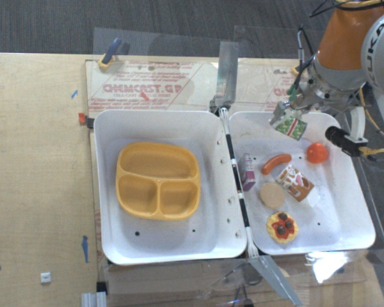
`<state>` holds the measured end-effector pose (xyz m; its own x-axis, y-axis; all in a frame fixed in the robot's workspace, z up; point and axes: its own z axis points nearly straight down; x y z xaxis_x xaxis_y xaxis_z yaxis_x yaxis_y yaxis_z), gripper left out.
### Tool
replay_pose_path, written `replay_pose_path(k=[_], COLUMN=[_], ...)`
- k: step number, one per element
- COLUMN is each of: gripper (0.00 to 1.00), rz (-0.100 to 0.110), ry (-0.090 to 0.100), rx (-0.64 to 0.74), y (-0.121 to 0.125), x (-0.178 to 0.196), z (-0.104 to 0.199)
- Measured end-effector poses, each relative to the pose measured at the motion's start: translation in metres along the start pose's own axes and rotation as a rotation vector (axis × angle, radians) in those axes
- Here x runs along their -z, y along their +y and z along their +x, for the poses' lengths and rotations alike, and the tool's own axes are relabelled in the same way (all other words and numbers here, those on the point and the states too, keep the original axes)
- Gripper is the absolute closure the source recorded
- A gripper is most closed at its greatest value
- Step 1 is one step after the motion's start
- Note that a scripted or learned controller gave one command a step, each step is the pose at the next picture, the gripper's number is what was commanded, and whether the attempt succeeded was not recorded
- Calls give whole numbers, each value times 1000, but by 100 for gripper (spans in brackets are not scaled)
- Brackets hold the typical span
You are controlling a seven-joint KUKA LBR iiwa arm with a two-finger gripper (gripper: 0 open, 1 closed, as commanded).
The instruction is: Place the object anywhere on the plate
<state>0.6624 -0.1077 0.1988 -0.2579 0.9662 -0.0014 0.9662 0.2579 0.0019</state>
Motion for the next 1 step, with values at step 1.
replay_pose_path(k=[1], gripper=[100], rz=[-1], ry=[-1], rx=[-37], y=[21], x=[140], z=[58])
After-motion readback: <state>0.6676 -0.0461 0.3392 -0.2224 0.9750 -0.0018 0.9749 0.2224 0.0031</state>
